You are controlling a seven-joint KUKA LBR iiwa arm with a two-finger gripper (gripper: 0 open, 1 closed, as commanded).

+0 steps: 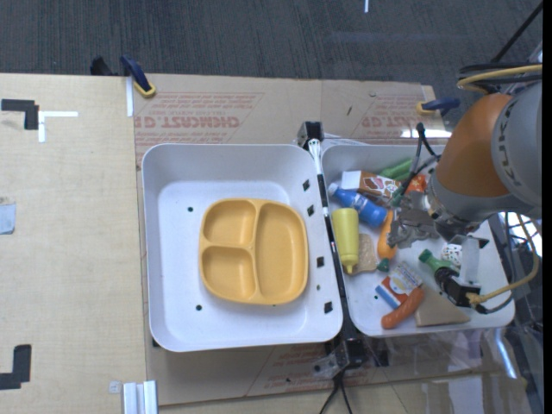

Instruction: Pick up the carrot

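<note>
arm (483,158) hides jaws, state unclear; carrot (386,235) crowded by mustard bottle (347,238); sausage (404,308) nearby

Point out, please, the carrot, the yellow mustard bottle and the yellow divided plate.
carrot (385,236): camera view, on its orange body beside the gripper.
yellow mustard bottle (347,236): camera view, mid-body.
yellow divided plate (210,231): camera view, left rim.

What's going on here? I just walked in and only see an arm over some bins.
The arm is reaching into the right bin, which is full of toy food. Its gripper sits low over the clutter, right by the carrot, next to a yellow bottle and a blue bottle. I cannot tell whether it has the carrot. The left bin holds a yellow divided plate.
</note>
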